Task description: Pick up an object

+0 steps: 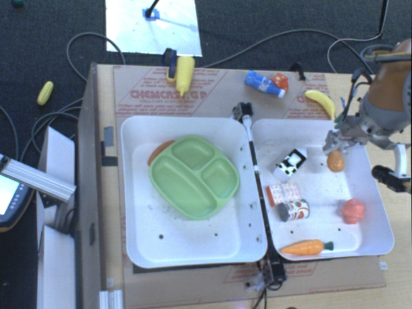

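Note:
The right bin (370, 192) holds several small items: a brown-orange ball (335, 162), a black-and-white toy (291, 163), a checkered box (282, 192), a red-and-white can (293, 210), a pink-red lump (353, 211) and a carrot (302, 248). My gripper (339, 141) hangs at the bin's far right corner, just above and behind the brown-orange ball. Whether it touches the ball is unclear. The arm's grey and orange wrist (389, 95) covers the bin's rim behind it.
In the left bin (138, 237) lies a green divided plate (193, 176), with an orange piece (159, 150) sticking out from under it. On the cardboard behind the bins lie a yellow bottle (184, 73), a blue bottle (264, 84) and a banana (321, 102).

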Controlling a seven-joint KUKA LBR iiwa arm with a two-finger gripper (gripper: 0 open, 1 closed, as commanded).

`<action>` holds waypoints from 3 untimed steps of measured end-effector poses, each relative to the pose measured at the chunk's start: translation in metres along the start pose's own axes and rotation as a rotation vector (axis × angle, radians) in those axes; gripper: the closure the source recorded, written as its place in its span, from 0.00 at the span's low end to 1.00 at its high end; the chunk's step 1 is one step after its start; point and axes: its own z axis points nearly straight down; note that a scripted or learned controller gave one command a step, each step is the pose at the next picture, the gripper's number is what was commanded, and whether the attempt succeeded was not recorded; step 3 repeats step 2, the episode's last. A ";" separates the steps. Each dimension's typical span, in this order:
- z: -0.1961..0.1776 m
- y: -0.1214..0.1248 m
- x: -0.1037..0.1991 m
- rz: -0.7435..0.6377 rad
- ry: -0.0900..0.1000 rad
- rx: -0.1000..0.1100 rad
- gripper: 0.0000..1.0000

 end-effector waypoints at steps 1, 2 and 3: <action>-0.033 0.009 0.088 0.001 0.001 0.001 1.00; -0.050 -0.038 0.121 -0.001 0.001 0.003 1.00; -0.050 -0.038 0.121 -0.001 0.001 0.003 1.00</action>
